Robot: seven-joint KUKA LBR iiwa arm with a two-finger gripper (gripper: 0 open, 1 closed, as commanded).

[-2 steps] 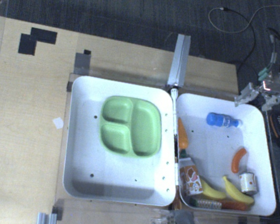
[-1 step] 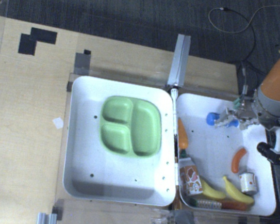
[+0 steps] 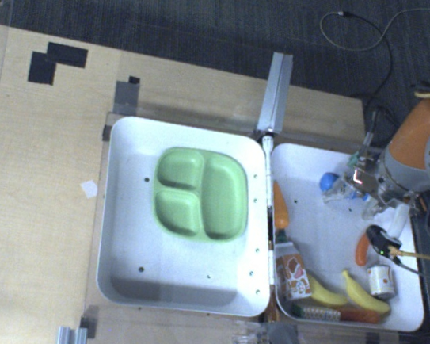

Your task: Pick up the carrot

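You've got the carrot (image 3: 280, 205) lying along the left wall of the right bin (image 3: 311, 170), just beside the divider — well apart from the gripper (image 3: 360, 181), which sits near that bin's far right corner. Can't tell its state. Green tray (image 3: 201, 193) in the left bin (image 3: 127, 194); bananas (image 3: 349, 295) at the right bin's near edge.

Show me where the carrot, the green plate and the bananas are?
carrot (image 3: 279, 206): camera view, middle of its orange body.
green plate (image 3: 200, 194): camera view, its central divider.
bananas (image 3: 365, 295): camera view, the right banana's curve.
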